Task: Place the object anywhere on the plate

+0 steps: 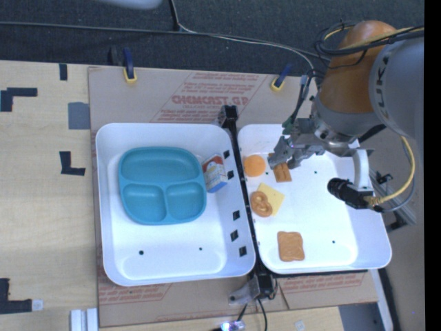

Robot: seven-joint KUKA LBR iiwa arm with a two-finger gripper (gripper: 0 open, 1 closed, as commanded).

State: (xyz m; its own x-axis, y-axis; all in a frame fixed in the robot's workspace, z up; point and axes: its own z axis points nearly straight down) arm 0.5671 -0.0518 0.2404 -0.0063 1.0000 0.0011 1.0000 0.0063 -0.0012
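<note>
A blue sectioned plate lies in the left bin. My gripper hangs over the upper left part of the right bin, reaching in from the right. A small brown block sits right at the gripper's tip, and I cannot tell whether it is held or resting on the bin floor. An orange ball lies just left of the gripper. Below the block are a pretzel on a yellow slice, and a piece of toast lies nearer the front.
A small tin with a red and blue label lies on its side by the plate's right edge, against the left bin's right wall. The divider between the bins runs beside the ball. A black hose fitting juts from the arm over the right bin.
</note>
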